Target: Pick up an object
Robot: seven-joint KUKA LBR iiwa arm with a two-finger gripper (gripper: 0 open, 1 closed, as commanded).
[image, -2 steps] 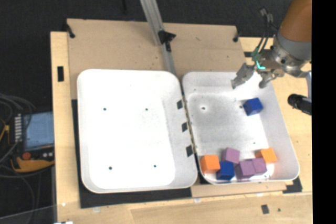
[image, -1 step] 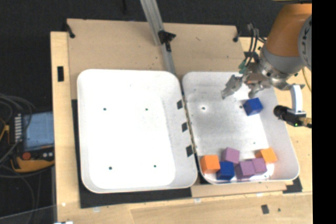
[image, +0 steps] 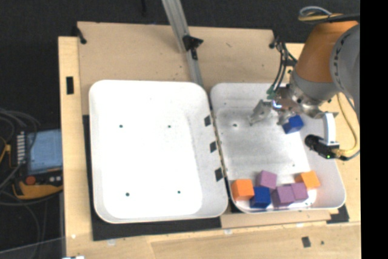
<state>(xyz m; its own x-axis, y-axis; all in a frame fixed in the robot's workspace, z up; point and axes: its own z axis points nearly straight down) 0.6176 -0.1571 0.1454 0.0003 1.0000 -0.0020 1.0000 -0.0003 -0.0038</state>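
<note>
1. I see the arm point(image: 324, 60) reaching in from the right over the right bin point(image: 242, 148).
2. The gripper point(image: 280, 107) sits above the upper part of that bin. I cannot tell how far it is open.
3. A blue block point(image: 293, 124) lies just beside the gripper, at its lower right. I cannot tell whether they touch, and I do not see the block held.
4. Along the bin's near edge I see a cluster: an orange block point(image: 243, 188), a second blue block point(image: 261, 196), three purple blocks point(image: 267, 179), and a second orange block point(image: 310, 179).
5. The left bin point(image: 148, 148) rests beside it on the surface point(image: 73, 130).
</note>
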